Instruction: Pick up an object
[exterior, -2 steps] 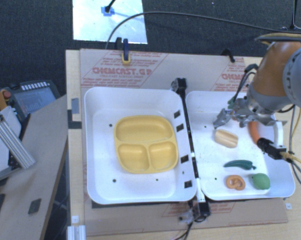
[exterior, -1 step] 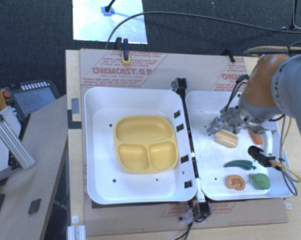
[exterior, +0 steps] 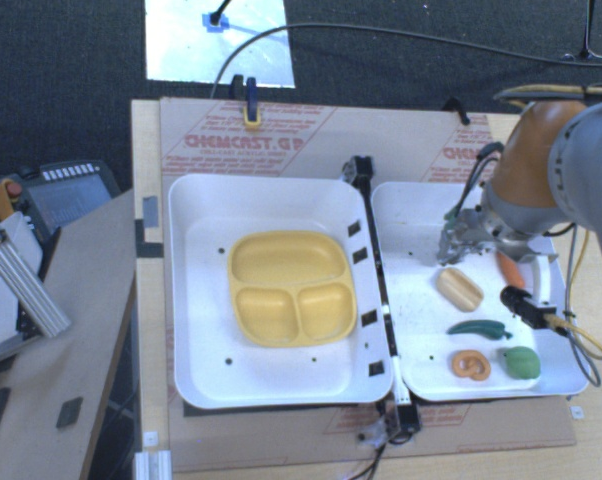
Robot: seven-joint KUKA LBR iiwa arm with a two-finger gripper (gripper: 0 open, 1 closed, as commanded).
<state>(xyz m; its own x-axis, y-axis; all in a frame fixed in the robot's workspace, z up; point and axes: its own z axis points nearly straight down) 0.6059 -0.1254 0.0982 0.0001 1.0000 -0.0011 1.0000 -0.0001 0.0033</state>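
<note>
The bench [exterior: 311,133] carries two shallow white bins side by side, and the black divider strip [exterior: 373,268] between them serves as the landmark here. Left of the divider sits the left bin [exterior: 196,298], holding a yellow compartment tray [exterior: 289,286] with one long section and two smaller ones; the tray lies flat, near the divider without touching it. Right of the divider is the right bin [exterior: 411,218], over which the grey arm [exterior: 571,158] with its orange band reaches in from the far side. The gripper [exterior: 457,243] hangs low over the upper part of that bin, a short way right of the divider; how its claw is set cannot be told from this angle, and nothing is visibly between its tips. Just below the gripper, still right of the divider, lies a tan bread-roll-shaped object [exterior: 460,288]. Farther from the divider, an orange carrot-like piece [exterior: 511,270] lies partly under the arm. Below these lie a dark green pepper [exterior: 479,329], then a green rounded object [exterior: 522,362], and nearer the divider a small orange ring-shaped piece [exterior: 471,366].
</note>
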